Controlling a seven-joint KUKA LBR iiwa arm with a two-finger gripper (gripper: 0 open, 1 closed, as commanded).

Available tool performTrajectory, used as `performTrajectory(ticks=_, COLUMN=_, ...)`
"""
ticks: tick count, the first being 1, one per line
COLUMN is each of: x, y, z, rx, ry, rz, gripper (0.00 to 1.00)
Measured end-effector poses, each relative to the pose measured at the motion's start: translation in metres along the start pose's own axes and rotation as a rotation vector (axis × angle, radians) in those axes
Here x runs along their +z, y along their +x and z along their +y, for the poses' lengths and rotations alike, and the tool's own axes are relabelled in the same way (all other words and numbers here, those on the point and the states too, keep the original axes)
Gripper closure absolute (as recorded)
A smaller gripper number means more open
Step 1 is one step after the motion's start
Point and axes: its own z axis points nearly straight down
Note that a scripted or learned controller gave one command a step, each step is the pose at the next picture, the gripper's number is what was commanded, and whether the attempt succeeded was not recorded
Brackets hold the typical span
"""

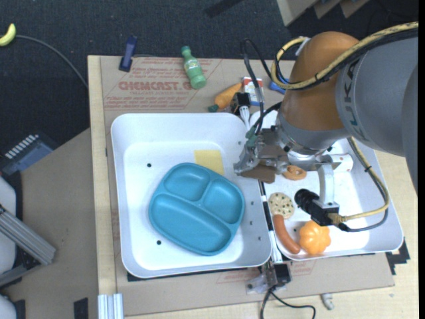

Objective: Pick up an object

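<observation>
The gripper (255,161) hangs low over the seam between the two bins, its metal fingers (247,157) pointing down at the left bin's (133,138) right rim. A small brown piece (260,173) sits right at the fingertips (whether it is pinched between them or merely lying beneath, I cannot tell, nor how far apart they stand). In the right bin (378,241) lie a cookie (281,205), a hot dog (285,236) and an orange pepper (315,238). A blue divided plate (196,208) and a yellow cheese slice (209,158) rest in the left bin.
</observation>
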Motion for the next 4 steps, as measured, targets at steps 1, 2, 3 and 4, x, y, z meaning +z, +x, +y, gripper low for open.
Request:
performTrajectory(ticks=1, x=-0.072, y=0.004, z=-0.051, rx=0.001, ry=-0.003, rz=-0.001, gripper=1.00)
performTrajectory(ticks=2, x=-0.026, y=0.035, z=-0.023, rx=0.000, ry=0.000, rz=-0.001, gripper=1.00)
performTrajectory(ticks=3, x=-0.062, y=-0.042, z=-0.051, rx=0.002, ry=-0.003, rz=-0.002, gripper=1.00)
performTrajectory(ticks=4, x=0.015, y=-0.018, z=0.018, rx=0.000, ry=-0.001, rz=-0.001, gripper=1.00)
